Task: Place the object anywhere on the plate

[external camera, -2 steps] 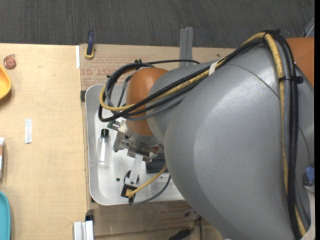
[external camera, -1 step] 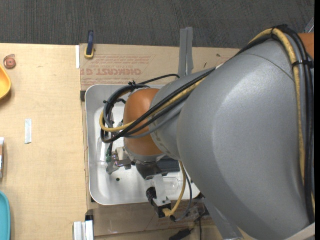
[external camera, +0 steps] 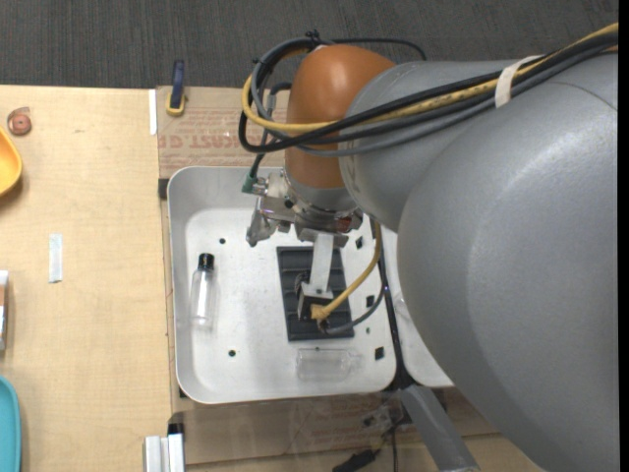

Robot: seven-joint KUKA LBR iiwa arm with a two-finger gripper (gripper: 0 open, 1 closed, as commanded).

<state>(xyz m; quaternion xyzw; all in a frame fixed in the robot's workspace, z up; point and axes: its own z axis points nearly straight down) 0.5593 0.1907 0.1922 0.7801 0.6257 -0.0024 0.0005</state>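
Note:
A clear vial with a black cap (external camera: 203, 287) lies lengthwise on the floor of the white bin (external camera: 187, 214), near its left wall. My gripper (external camera: 261, 226) hangs over the bin's upper middle, under the orange wrist band, to the right of the vial and above it in the picture. It is apart from the vial. A clear, flat plastic piece (external camera: 328, 364) rests near the bin's front edge. Nothing can be seen in the gripper.
The big grey arm covers the right half of the scene, including the second bin. Left of the bin is a bare wooden bench with a yellow dish edge (external camera: 6, 167), a teal rim (external camera: 6, 429) and a small white strip (external camera: 55, 259).

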